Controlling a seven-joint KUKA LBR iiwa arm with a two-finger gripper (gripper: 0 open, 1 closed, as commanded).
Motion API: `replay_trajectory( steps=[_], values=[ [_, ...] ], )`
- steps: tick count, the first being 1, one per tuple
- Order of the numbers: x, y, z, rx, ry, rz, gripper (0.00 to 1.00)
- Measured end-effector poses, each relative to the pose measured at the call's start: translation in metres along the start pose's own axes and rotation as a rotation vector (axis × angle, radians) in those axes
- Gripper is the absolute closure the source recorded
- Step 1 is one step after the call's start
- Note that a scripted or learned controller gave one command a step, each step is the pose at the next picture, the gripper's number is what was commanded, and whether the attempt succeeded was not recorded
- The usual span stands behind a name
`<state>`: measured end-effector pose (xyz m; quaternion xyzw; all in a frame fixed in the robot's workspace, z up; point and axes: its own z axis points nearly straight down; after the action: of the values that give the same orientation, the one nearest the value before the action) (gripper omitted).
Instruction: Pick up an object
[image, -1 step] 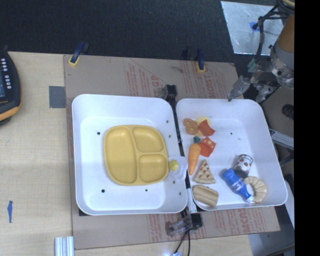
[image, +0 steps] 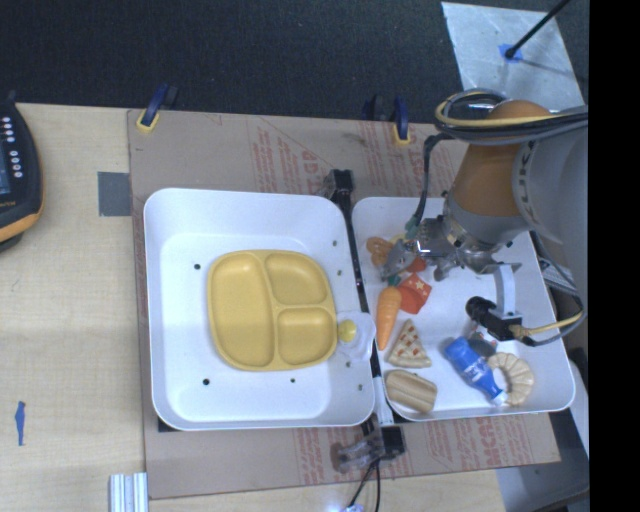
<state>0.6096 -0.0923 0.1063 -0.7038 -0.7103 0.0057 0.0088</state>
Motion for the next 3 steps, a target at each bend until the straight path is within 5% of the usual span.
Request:
replay_trajectory(
  steps=[1,2,3],
  values=[
    [-0.004,0.046,0.013,-0.019,-0.004,0.002,0.0],
    [-0.002,-0.014,0.014,-0.015,-0.005,0.006,0.0],
    [-0.002,-0.011,0.001,-0.021,-0.005,0.006,1.0]
  ],
)
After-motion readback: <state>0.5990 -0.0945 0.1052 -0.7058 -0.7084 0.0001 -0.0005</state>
